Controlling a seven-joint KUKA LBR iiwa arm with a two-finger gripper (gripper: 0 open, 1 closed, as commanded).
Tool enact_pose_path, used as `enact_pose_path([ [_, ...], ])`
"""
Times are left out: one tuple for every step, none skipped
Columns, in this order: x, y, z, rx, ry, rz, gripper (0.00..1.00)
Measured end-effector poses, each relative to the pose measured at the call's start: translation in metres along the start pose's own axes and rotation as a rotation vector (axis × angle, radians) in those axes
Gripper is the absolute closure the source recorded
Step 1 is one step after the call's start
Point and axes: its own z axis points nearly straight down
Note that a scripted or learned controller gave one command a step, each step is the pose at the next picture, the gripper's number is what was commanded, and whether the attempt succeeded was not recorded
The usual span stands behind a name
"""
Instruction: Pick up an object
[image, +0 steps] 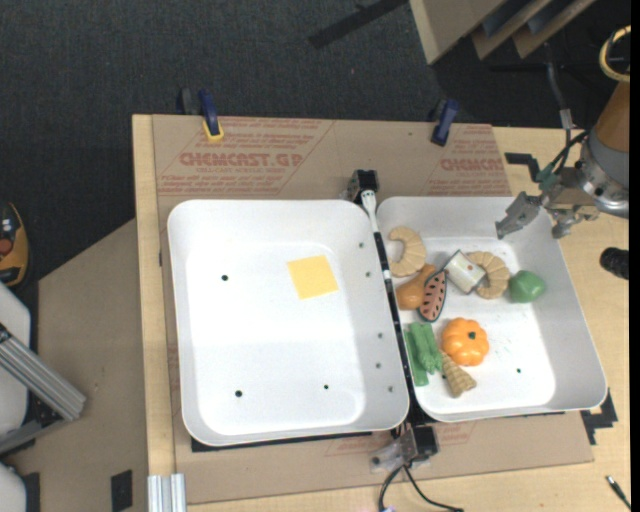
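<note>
At the left of the frame sits the left bin (200, 330), holding a flat yellow square (312, 276) near its upper middle and otherwise showing only bare white floor with a few dark dots.

Across the divider in the middle, the right bin (570, 330) carries the cluster of toy food. Going rightward: a pale curved croissant (407, 248) near the bin's upper left, an orange-brown piece (414, 291) below it with a watermelon slice (433, 296) leaning against it, a green pod-like piece (423, 352) lower down, a small white block (461, 271), a round orange pumpkin (465, 341) with a tan cone (459, 379) just beneath it, a ring-shaped pastry (492, 275), and a green ball (526, 287) at the cluster's right edge.

At the upper right, the gripper (540, 215) hangs over the top right corner of the right bin, its two fingers spread apart and nothing between them. It is apart from every toy.

The step in hand looks like the approach: no object has been chosen by contact yet. The green ball and the ring pastry lie nearest the fingers, down and to the left of them. The ball seems the easier target, since it stands at the edge with open floor to its right; it is smooth and rounded, so the fingers would need to straddle its middle, or it may squirt out. The next move calls for travel leftward and down, then closing.
</note>
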Motion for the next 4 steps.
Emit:
enact_pose_path([
  [0.108, -0.012, 0.095, 0.006, 0.002, -0.007, 0.0],
  [0.101, -0.032, 0.102, -0.024, -0.006, -0.003, 0.0],
  [0.098, -0.091, 0.118, -0.014, 0.0, -0.001, 0.0],
  [0.098, -0.094, 0.114, -0.004, -0.001, 0.002, 1.0],
])
